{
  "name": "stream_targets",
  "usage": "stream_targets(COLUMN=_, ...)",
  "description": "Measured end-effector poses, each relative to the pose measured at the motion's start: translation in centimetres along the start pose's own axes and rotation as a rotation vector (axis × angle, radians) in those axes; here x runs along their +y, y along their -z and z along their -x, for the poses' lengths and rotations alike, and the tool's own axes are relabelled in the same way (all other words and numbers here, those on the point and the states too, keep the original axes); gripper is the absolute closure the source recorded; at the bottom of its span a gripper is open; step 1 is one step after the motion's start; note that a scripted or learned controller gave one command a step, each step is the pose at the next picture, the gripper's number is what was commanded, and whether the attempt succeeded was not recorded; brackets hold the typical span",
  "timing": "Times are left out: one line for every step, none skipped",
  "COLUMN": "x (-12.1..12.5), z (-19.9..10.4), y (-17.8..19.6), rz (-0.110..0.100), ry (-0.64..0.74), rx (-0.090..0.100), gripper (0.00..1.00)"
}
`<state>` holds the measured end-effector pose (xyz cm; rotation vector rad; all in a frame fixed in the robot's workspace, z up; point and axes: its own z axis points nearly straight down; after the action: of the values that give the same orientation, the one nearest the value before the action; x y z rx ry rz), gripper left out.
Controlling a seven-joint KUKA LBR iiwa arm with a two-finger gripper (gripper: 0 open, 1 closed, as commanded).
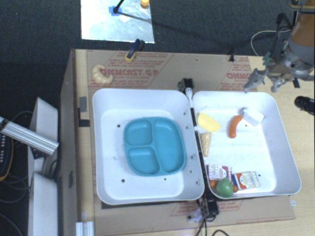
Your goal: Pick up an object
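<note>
A robotics lab: white bins point(147, 98) on a cardboard-topped bench point(162, 68), loose cables point(15, 178).

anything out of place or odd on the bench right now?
One thing: a pale ridged grub-like toy lies on the cardboard behind the left bin, outside both bins. The other small items sit in the right bin. Nothing looks spilled or broken.

Even bright overhead light — soft focus, faint shadows.

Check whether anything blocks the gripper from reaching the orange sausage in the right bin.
Nothing visible blocks it. The gripper hangs above the right bin's far rim, and the orange sausage lies open from above. A small white block touches its upper end and could crowd a grasp there.
</note>
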<state>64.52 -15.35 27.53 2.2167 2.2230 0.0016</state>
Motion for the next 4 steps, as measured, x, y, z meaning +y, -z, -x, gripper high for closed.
stream_targets(x=0.5, z=2.1, y=-17.1, rz=0.016, ry=0.001, rx=-0.005, gripper=0.00)
stream_targets(x=-1.7, z=-1.9, y=-17.9, rz=0.031, ry=0.001, rx=-0.014, gripper=0.00)
stream_targets(x=-1.4, z=-1.9, y=-16.4, rz=0.038, ry=0.002, rx=-0.014, gripper=1.00)
stream_targets(x=-5.8, z=5.3, y=-9.2, rz=0.003, ry=-0.003, rx=-0.003, gripper=1.00)
